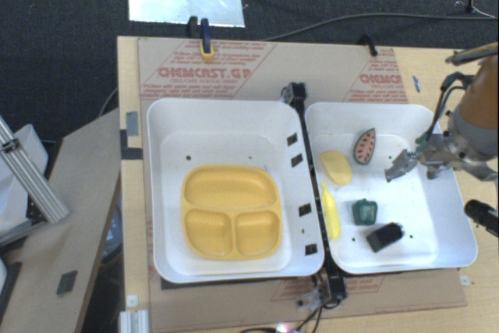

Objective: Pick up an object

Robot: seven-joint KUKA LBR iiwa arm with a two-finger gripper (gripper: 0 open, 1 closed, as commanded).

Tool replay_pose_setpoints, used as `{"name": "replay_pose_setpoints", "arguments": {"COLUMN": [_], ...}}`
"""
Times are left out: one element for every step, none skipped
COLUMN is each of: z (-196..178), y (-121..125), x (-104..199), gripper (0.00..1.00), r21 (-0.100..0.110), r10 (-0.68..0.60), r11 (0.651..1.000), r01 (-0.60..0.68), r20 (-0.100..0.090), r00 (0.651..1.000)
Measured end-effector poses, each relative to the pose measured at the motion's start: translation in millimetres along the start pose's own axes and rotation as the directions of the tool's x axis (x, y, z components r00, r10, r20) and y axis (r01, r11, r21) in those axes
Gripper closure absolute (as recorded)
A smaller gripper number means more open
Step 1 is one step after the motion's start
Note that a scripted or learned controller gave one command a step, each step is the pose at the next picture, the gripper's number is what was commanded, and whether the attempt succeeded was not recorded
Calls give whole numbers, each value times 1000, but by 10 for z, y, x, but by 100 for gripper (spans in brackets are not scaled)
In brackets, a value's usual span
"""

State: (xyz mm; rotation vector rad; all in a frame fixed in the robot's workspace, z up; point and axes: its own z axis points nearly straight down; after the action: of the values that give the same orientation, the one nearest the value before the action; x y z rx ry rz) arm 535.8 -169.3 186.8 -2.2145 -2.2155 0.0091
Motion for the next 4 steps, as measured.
{"name": "replay_pose_setpoints", "arguments": {"z": [-59, 366, 975, 1025], "y": [30, 17, -29, -23], "x": [3, 45, 94, 95], "gripper": [0, 0, 0, 0], "r21": [-12, -8, -7, -10], "r10": [-3, -1, -1, 0], "r11": [1000, 1000, 1000, 1000], "r01": [3, 1, 1, 0], "r20": [3, 1, 1, 2], "r00": [1000, 1000, 1000, 1000]}}
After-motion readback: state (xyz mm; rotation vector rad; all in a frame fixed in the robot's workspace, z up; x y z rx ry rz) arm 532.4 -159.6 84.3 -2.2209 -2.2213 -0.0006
